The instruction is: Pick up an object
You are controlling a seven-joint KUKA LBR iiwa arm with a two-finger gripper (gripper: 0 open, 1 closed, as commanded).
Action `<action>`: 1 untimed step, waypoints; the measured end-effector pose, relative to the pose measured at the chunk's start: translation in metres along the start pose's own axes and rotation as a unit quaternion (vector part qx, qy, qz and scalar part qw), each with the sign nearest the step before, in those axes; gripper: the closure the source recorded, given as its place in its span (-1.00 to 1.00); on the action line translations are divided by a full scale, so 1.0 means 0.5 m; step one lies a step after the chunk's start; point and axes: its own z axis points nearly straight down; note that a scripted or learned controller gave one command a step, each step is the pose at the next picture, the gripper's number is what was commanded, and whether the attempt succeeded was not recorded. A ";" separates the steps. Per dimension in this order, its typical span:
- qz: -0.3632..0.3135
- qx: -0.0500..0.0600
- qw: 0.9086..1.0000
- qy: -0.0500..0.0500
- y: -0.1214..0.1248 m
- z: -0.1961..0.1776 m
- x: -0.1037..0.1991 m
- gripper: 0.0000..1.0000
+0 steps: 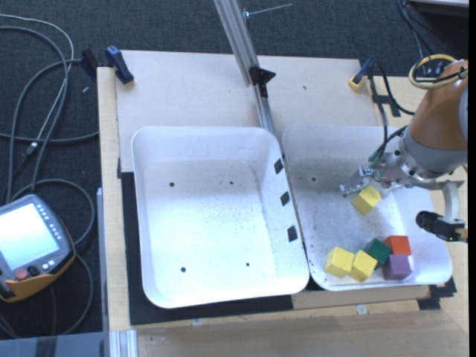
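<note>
The arm (439, 125) comes in from the right and hangs over the right bin (320, 155). Its gripper (362, 184) points left, over the middle of that bin. A yellow block (366, 200) sits right under the gripper tips and looks tilted. It touches the gripper or is just beside it, but I cannot tell if the gripper is wide, narrow or holding the block.

5 more blocks sit close together at the near side of the right bin. From left to right there are 2 yellow blocks (340, 262), the second one (364, 265) touching the first. Next is a green block (378, 250), then an orange block (399, 244) and a purple block (398, 266) in front of it.

The left bin (149, 155) sits beside the right one. A metal pole (234, 28) leans over the far side of the bench (186, 88).
</note>
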 end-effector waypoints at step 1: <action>0.001 -0.002 1.000 -0.001 0.003 0.019 0.002 -1.00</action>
